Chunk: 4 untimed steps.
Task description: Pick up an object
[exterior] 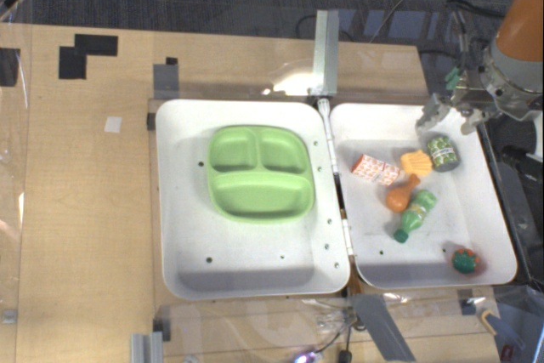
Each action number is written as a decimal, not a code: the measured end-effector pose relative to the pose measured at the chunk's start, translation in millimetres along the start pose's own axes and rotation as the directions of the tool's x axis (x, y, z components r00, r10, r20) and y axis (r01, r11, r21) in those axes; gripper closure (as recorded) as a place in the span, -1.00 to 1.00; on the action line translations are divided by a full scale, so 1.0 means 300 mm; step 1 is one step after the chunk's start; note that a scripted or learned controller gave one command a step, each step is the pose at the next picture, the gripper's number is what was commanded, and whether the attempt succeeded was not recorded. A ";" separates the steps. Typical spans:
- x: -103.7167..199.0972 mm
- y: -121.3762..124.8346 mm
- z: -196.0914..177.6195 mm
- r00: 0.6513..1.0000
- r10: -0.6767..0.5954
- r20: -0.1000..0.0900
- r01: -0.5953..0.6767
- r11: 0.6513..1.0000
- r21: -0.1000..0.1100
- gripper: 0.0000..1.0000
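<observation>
The fingers (425, 118) are standing spread apart, pinching nothing, with the gripper (448, 118) hanging over the far right corner of the right bin (501, 255). One finger is sitting near the bin's far wall, the other just beside the small dark green can (442, 153), which is lying below and between them.

Two white bins are sitting side by side on the wooden surface (76, 208). The left bin (178, 259) is carrying one thing: a light green divided plate (259, 172) with three compartments, lying flat near its middle.

The right bin is carrying six things. One red-and-white packet (375, 170) is lying toward the left. One yellow-orange block (416, 162) is touching the can. One orange drumstick-shaped toy (399, 195) is lying just beside one green toy bottle (415, 215). One red-and-green toy (465, 261) is resting well apart, in the near right corner.

The arm (520, 30) is reaching in from the right, its orange band showing above the grey wrist, with the gripper pointing downward.
</observation>
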<state>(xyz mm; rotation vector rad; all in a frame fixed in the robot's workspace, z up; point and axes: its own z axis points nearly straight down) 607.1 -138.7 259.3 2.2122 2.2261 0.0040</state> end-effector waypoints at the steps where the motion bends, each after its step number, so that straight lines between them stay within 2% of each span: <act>1: -0.001 -0.079 0.481 0.999 -0.042 0.000 0.042 0.999 -0.002 -1.00; 2: -0.053 -0.179 0.560 0.981 0.196 -0.004 -0.196 0.981 -0.010 -1.00; 3: -0.046 -0.168 0.517 0.981 0.194 -0.007 -0.194 0.981 -0.018 1.00; 4: 0.025 0.146 0.156 0.969 0.246 0.000 -0.246 0.969 -0.003 1.00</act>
